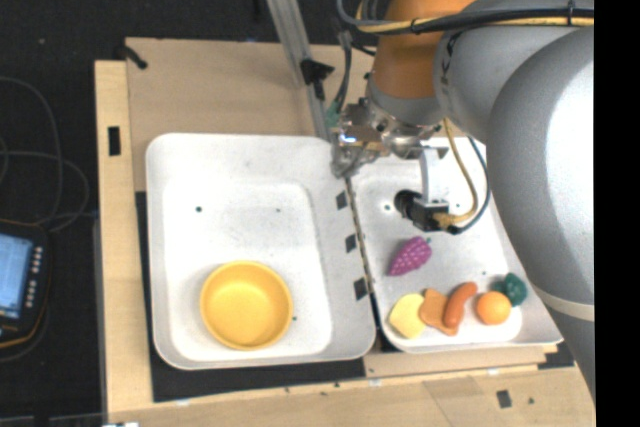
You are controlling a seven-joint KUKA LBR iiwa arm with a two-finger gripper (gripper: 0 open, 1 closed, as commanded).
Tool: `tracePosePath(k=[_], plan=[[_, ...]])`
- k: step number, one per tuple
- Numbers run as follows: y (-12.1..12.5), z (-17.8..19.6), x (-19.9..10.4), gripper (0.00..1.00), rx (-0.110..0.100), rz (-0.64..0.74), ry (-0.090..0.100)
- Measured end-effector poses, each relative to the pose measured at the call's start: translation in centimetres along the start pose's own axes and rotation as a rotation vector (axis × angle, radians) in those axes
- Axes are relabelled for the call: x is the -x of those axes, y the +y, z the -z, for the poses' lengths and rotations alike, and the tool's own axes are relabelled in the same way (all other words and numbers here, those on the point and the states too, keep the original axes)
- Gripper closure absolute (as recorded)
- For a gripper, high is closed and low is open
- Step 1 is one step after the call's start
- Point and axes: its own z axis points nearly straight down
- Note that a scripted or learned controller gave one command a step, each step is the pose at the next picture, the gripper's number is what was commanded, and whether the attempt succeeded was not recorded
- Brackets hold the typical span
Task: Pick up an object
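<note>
Gripper (347, 155) is upper-centre of frame, at the seam btwn the two bins, over their top rims. Can't tell if it's open or closed: the tip is small, dark & merges w/ the wrist metal. Also can't tell if it touches the rim. The arm (530, 125) comes in from the right, its grey bulk taking the upper-right & right of frame. The orange band (425, 25) sits just above the wrist.

A slanted metal post (280, 5) runs from top-centre down to just beside the gripper on its upper left, close enough to crowd that side.

Nearest obj: purple grapes (410, 255), centre-right of frame, on the floor of the R bin (480, 343). They lie below & a bit right of the gripper, apart from it and from the other pieces.

Next, a row along the R bin's lower edge, left to right:
- pale yellow piece (407, 315)
- orange piece (435, 310), touching the yellow one
- red-orange sausage shape (460, 303), tilted, lying against the orange piece
- orange ball (492, 307)
- dark green bit (514, 288), just up-right of the ball, next to the arm's edge

The arm covers the bin's right side.

Farther off is the L bin (160, 215), centre-left of frame. A yellow bowl (245, 303) stands upright in its lower part, well apart from the gripper.

Both bins rest on a tan bench (200, 85). At the far left edge, off the bench, is a handheld screen (15, 280) w/ cables on dark floor.
</note>
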Motion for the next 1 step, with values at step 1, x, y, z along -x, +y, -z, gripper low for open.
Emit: tracePosePath(k=[1], plan=[[0.85,1.53,-5.17,1.00,-0.001,-0.002,0.000]])
